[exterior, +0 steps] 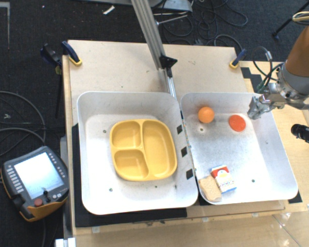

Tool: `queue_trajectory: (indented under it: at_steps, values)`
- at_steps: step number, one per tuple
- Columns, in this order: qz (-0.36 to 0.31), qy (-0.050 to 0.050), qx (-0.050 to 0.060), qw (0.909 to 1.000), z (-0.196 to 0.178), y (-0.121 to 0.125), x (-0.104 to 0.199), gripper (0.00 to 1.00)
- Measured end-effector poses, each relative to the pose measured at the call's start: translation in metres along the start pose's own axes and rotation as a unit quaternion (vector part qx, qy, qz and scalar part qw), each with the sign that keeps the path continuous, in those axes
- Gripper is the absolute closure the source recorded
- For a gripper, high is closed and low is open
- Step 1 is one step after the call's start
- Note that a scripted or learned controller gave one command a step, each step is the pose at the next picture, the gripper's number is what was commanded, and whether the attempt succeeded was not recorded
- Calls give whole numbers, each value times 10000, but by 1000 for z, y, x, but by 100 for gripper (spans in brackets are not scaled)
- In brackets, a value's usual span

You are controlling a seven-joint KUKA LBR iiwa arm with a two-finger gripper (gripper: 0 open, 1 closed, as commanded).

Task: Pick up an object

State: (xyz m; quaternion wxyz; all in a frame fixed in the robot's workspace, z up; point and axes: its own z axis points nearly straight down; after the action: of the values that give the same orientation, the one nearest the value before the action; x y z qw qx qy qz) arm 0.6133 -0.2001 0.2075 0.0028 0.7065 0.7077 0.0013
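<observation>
the bench (118, 66) is a pale board, its bare strip widest along twelve o'clock, with clamps at the two far corners. on it sit two shallow white bins, side by side and touching along their inner rims.

the left bin (92, 112) carries a yellow divided plate (143, 149) near its centre, three compartments, all of them bare. white floor shows all round the plate, with the widest margin toward nine o'clock and toward six.

the right bin (268, 158) has most of its floor open through the middle and toward three o'clock. its things keep to the edges: an orange ball (206, 115) at about eleven o'clock from the bin's centre, a red-orange ball (237, 123) just beside it toward one o'clock, the two apart and not touching. at about seven o'clock, close to the near rim, lies a small red, white and blue carton (223, 178), and touching its left side a tan, bread-like block (210, 189) that sits right at the bin's near-left corner.

the arm enters from three o'clock, orange band high at the frame edge, grey wrist below it. the gripper (256, 109) sits over the right bin's far-right rim, just beside the red-orange ball, on its three o'clock side. nothing is seen between its fingers; whether it is released or clenched i cannot tell.
</observation>
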Motion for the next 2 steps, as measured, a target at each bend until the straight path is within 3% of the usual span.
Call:
queue_trajectory:
  at_steps: [1,2]
  values:
    - [-5,-7,-15,10000,-61,9,-4,100]
    - [-4,3,6,10000,-79,11,-4,100]
